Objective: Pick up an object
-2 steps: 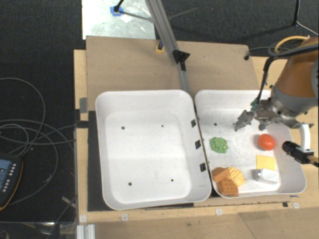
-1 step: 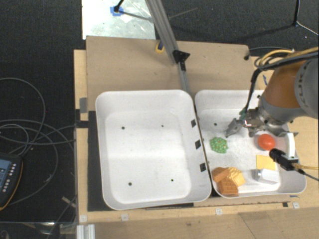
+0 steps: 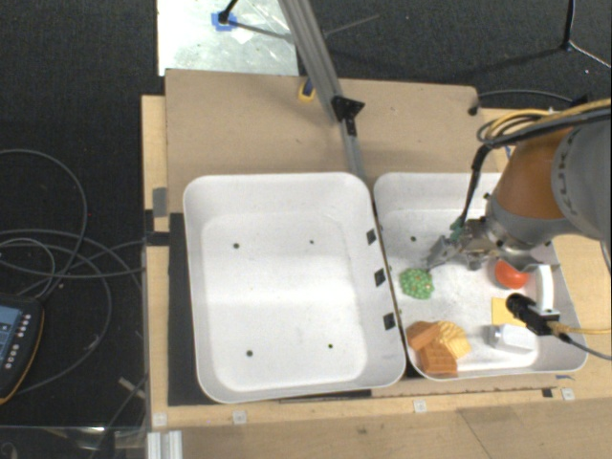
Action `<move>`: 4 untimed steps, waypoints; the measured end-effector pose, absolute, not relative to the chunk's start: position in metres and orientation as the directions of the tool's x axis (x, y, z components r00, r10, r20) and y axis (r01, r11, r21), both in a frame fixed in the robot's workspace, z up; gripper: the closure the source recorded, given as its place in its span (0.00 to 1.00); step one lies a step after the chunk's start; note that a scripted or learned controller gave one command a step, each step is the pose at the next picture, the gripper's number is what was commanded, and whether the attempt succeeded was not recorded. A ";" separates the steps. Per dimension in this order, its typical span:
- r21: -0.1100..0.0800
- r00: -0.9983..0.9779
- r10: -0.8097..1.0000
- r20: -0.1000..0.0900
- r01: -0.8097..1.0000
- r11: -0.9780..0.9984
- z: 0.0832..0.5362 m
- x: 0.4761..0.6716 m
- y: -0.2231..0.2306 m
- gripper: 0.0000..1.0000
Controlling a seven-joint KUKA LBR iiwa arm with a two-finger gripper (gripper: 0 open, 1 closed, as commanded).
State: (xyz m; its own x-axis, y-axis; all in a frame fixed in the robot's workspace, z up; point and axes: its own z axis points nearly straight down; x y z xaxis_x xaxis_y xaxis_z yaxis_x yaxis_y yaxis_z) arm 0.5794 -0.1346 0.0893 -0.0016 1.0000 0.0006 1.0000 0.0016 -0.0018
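Overhead view of a brown bench (image 3: 249, 122) carrying two shallow white bins side by side. No brand, label or writing can be read on anything. The left bin (image 3: 287, 194) shows a bare white floor with a few small dark dots. The right bin (image 3: 411, 191) holds several small objects. Nearest the bin's left wall, about midway down, lies a small green object (image 3: 416, 282), rounded and bumpy like a leafy clump. Against the near edge, close to the near-left corner, sits an orange and tan object (image 3: 438, 345) with a ridged, waffle-like face. Toward the right wall lies a red-orange round object (image 3: 510, 275), partly hidden by the arm, with a flat yellow piece (image 3: 505, 311) just below it and a small grey-white object (image 3: 505, 337) near the near-right corner. The grey arm (image 3: 583, 185) with its orange band (image 3: 531, 182) reaches in from the right and hangs over the right bin. Its gripper (image 3: 446, 250) points toward the bin's left wall, with dark fingers angled down just above and to the right of the green object, not touching it as far as can be seen; whether the jaws are wide or narrow cannot be told. Nothing is seen between the fingers. A slanted grey pole (image 3: 316, 46) crosses the far edge of the bench.
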 end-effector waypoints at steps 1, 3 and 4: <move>0.004 -0.001 1.000 0.000 1.000 0.001 0.102 0.581 -0.135 1.00; 0.007 -0.005 1.000 -0.001 1.000 0.005 0.200 0.580 -0.137 1.00; 0.007 -0.006 1.000 -0.002 1.000 0.006 0.245 0.586 -0.135 1.00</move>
